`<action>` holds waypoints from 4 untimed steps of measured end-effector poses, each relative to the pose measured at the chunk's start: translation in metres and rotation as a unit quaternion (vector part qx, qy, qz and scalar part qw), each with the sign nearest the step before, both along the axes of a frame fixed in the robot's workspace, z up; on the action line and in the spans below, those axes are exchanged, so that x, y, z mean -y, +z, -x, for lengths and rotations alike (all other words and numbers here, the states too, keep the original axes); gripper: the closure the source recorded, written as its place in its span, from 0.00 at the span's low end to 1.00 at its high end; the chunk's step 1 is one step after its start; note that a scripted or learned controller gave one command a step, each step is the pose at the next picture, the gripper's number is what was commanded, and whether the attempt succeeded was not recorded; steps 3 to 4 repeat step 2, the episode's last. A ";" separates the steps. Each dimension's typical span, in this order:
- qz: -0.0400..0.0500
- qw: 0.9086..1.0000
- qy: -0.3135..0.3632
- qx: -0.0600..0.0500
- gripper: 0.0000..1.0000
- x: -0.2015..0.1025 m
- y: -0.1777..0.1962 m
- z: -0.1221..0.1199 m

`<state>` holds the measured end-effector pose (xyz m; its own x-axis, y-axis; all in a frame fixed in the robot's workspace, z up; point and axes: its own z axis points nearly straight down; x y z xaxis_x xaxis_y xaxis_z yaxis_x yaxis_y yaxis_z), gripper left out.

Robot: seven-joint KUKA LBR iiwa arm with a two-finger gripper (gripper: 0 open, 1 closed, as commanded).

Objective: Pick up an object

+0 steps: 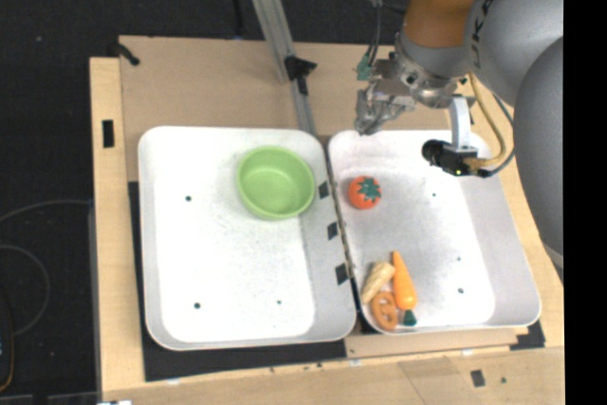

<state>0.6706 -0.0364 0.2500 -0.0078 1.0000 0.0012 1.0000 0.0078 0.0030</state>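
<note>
My gripper (369, 120) hangs over the far left corner of the right bin (479, 228), with nothing visible between its fingers. A red tomato-like toy (364, 193) lies in that bin's left part, a little nearer the camera than the gripper. At the bin's near left corner lie an orange carrot (403, 281), a pale banana-like piece (377, 278) and a small orange slice (384, 309), bunched together. A green bowl (275, 183) sits in the left bin (190, 251), toward its far right.
A grey metal post (268, 9) slants up from behind the bins' shared edge. A black cable fitting (451, 156) hangs off the wrist above the right bin's far side. The bins rest on a tan board (199, 81).
</note>
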 end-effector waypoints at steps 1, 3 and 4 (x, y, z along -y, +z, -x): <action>0.000 1.000 0.000 0.000 1.00 -0.063 0.003 0.000; 0.001 1.000 -0.001 -0.002 1.00 -0.114 -0.009 0.003; 0.001 1.000 -0.001 -0.002 1.00 -0.114 -0.009 0.003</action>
